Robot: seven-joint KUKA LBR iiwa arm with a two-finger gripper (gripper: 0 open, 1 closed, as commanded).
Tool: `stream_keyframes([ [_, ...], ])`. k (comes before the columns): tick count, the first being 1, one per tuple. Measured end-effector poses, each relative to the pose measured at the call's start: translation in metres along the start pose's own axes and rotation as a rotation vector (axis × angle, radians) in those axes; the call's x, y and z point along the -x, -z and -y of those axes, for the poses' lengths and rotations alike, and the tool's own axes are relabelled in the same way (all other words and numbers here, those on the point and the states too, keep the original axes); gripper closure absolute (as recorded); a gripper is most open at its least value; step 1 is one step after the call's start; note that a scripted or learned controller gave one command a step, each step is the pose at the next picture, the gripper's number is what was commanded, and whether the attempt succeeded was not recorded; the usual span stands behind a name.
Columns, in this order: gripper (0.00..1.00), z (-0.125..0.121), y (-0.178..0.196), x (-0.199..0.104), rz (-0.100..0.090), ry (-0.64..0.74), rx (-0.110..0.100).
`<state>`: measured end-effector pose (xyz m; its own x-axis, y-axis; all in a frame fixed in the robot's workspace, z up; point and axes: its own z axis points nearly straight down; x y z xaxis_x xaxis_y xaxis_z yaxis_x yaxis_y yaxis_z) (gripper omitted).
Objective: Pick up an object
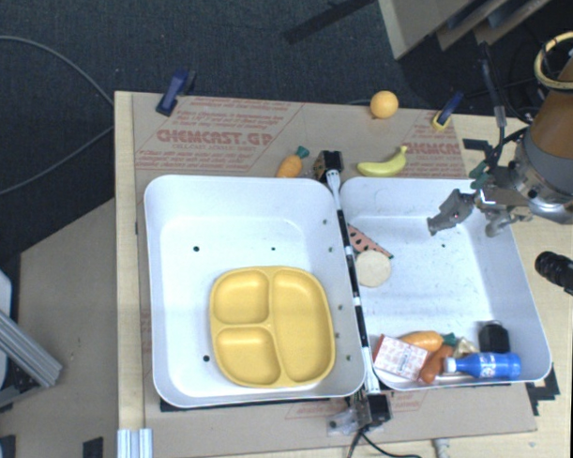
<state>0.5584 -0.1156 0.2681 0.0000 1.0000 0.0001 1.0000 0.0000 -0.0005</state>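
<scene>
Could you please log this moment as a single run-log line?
hand: above right bin, upper part, holding nothing | yellow plate: left bin | bottle, toys: right bin's near corner | pick: not done

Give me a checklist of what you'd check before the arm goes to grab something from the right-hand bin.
1. Objects to pick in the right bin: ok, a blue bottle, carrot and round cookie lie there.
2. End effector above that bin: ok, near its far right corner.
3. Nothing between its fingers: ok.
4. End effector over a target: not ok, bare floor below.
5. Targets spaced apart: not ok, items crowd the near corner.
6. Yellow plate out of the way: ok, left bin.
</scene>
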Motion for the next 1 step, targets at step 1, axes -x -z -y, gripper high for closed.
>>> stream_keyframes([
  [1,0.00,-0.0314,-0.1608,-0.0164,-0.001,0.000,-0.004],
])
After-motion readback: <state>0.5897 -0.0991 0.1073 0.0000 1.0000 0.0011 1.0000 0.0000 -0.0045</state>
